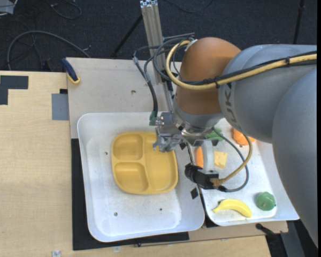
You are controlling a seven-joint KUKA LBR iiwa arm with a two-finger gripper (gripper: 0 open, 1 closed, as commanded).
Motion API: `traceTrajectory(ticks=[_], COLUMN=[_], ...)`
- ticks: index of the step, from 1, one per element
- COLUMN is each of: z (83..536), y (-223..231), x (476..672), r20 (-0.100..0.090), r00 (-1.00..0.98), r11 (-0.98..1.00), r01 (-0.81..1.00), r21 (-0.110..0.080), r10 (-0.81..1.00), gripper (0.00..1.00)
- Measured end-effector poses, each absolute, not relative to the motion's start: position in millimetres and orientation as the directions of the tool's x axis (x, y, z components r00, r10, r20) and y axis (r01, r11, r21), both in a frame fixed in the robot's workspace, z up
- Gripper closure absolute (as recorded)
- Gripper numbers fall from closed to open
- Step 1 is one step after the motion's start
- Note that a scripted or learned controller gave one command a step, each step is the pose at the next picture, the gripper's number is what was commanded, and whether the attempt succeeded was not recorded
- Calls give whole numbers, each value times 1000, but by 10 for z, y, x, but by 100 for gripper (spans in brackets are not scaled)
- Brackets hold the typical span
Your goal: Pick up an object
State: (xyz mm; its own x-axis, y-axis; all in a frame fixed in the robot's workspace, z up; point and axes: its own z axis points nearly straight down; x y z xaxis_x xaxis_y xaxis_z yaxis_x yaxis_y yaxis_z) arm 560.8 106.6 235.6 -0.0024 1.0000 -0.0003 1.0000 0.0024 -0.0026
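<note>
From my seat I see the arm [257,95] reaching in from the right, its grey bulk and orange band covering much of the right bin [281,210] and hanging over the seam between the two bins. The gripper [165,142] sits low over the left bin [91,159], right at the upper right edge of the yellow divided tray [143,164]. Whether it is spread or pressed together I cannot tell from this slant; the metal parts blur into one another, and I cannot see anything pinched in it. The tray lies flat in the middle of the left bin, three compartments showing, its long side running roughly up and down the view. I cannot say for sure whether the gripper touches the tray's rim or only hangs just above it. In the right bin, a banana [233,208] lies near the front edge, with a green round fruit [266,201] just beside it to the right. Further back, an orange carrot-like piece [199,157] stands close to the bin's left wall, a pale yellow wedge [220,159] next to it, and another orange object [239,138] peeks out from beneath the arm. A black cable [203,176] with a yellow hose loops down from the wrist over this bin.
</note>
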Motion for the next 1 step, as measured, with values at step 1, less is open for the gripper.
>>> traceTrajectory(ticks=[1], z=[2354], y=[1066], x=[5607], r20=[0], r00=[-2], r11=[2], r01=[1000], r21=[-3], r10=[1000], gripper=[0])
